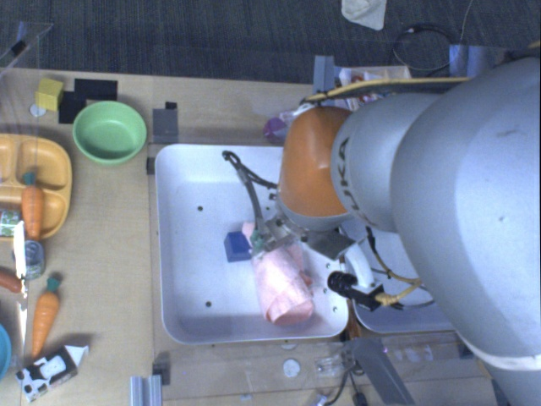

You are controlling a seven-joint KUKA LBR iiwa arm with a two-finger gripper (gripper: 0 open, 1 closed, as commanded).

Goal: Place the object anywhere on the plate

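Note:
A small blue block (pixel 237 245) lies near the middle of the left white bin (pixel 194 227). Just right of it a pink, soft-looking object (pixel 285 288) lies on the bin floor, stretching toward the bin's front right corner. The gripper (pixel 260 238) hangs below the orange band, right beside the blue block and over the pink object's upper end. The wrist and cables hide most of the gripper. The grey arm covers the right side of the view.
On the bench to the left are a green bowl (pixel 108 131), a yellow divided tray (pixel 38 172) holding a carrot (pixel 31 211), another carrot (pixel 45 311) and a toy milk carton (pixel 51 369). The arm covers most of the right bin (pixel 406 315).

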